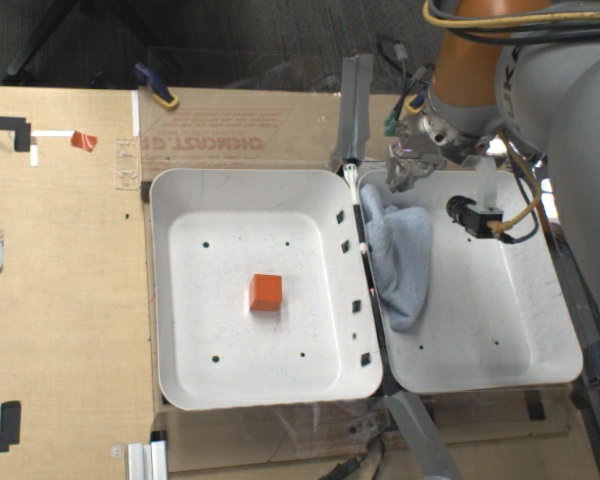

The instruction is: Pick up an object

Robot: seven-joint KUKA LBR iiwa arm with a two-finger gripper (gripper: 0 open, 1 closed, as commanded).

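A: Grey metal first — the big KUKA arm with its orange band comes in from the right and hangs over the far end of the right shallow white plastic bin; its two-finger gripper sits just above the far left corner of that bin.

B: And the left shallow white plastic bin?

A: It lies just beside the right one, touching along the middle rim; both rest on a tan cardboard-covered bench.

B: What is there to pick?

A: Two candidates; a crumpled pale blue cloth towel lies along the left wall of the right bin, its far end right under the gripper; a small orange-red cube sits near the middle of the left bin, well apart from the arm.

B: Is anything held?

A: Whether the jaws are apart or together I cannot tell — they are small and dark against the bin corner; nothing is seen between them.

B: So which step?

A: I judge it the approach; the grasp is not yet made. The next move likely calls for a straight descent onto the towel's far fold, then a closing pinch that gathers enough cloth to lift.
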